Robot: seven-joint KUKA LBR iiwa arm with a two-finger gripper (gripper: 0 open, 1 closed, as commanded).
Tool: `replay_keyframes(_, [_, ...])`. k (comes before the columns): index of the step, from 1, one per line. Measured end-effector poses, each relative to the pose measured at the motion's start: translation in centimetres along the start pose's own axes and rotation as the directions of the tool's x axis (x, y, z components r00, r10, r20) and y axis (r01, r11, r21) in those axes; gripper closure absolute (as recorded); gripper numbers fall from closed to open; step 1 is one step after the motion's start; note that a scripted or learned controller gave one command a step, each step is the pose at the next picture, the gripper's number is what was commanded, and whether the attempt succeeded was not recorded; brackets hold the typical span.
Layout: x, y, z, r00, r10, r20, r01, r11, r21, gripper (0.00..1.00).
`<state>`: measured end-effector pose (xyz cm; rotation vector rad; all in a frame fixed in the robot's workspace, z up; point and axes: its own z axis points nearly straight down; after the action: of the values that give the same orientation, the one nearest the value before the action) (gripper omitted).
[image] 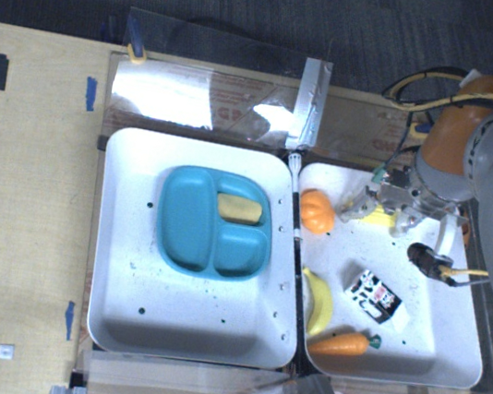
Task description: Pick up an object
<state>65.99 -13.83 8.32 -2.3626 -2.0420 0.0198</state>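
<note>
Fingers (378, 210) hang spread at the far end of the right bin, one tip towards the bin's left and the other towards its right, and a small yellow piece (381, 220) shows between and just below them; whether they touch it I cannot tell, so I would not call it held. That piece looks like the likeliest thing to pick, since it lies straight beneath the tips, and the coming move seems to turn on dropping squarely and pinching across it. Its long axis is too hidden to read. Around this, the pale wooden counter (21, 201) carries the two shallow white bins, both smooth, glossy plastic with rounded corners. The left bin (108, 299) holds a blue divided plate (199, 226), matte and round-cornered, with a tan oblong block (239, 209) in its far right compartment. In the right bin (452, 366), a curved yellow banana (318, 304) lies along the left wall, its long axis running near to far. An orange carrot (338, 343) lies crosswise at the near edge, just beside the banana's near end. A round orange fruit (317, 212) sits by the far left wall, near the fingers' left. A flat black-and-white packet (376, 296) lies mid-bin, tilted, well nearer than the fingers.
</note>
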Motion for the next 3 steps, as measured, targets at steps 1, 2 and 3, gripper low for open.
replay_keyframes(1, [-7.0,1.6,-4.7,0.992,-0.127,0.000,0.127,0.992,-0.015,0.00])
replay_keyframes(2, [-8.0,1.9,-7.6,0.999,-0.049,0.006,0.049,0.998,-0.027,0.00])
replay_keyframes(3, [-6.1,-5.8,-4.9,0.999,-0.038,0.003,0.038,0.999,-0.018,0.00])
